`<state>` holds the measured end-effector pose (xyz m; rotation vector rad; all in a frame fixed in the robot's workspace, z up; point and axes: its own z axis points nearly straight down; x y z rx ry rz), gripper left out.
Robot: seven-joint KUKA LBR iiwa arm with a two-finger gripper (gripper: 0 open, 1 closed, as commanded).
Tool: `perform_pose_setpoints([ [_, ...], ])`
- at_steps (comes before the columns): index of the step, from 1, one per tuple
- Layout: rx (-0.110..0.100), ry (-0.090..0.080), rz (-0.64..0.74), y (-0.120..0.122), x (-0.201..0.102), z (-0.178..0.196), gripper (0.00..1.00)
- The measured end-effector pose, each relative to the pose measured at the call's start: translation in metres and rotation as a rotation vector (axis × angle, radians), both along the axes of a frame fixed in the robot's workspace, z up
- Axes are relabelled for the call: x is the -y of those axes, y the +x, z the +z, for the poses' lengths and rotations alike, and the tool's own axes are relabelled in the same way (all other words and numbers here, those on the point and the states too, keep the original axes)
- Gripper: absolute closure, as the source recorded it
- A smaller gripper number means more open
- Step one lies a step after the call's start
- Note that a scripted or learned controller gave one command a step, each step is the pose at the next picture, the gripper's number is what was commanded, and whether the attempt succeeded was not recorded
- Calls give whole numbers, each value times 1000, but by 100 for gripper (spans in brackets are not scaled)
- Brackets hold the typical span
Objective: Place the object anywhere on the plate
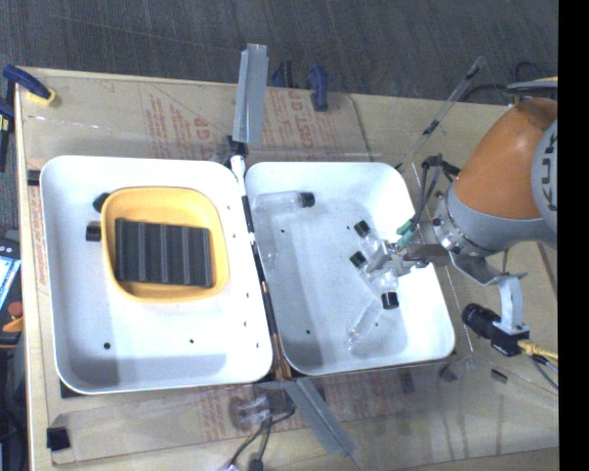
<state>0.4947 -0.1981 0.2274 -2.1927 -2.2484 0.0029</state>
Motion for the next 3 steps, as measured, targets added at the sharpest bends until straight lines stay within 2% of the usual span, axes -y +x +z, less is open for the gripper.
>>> perform_pose_setpoints([
  [1, 1, 1, 187, 43, -74, -8, 100],
  [2, 0, 1, 368, 87, -165, -18, 100],
  [3, 0, 1, 368, 87, -164, -18, 0],
])
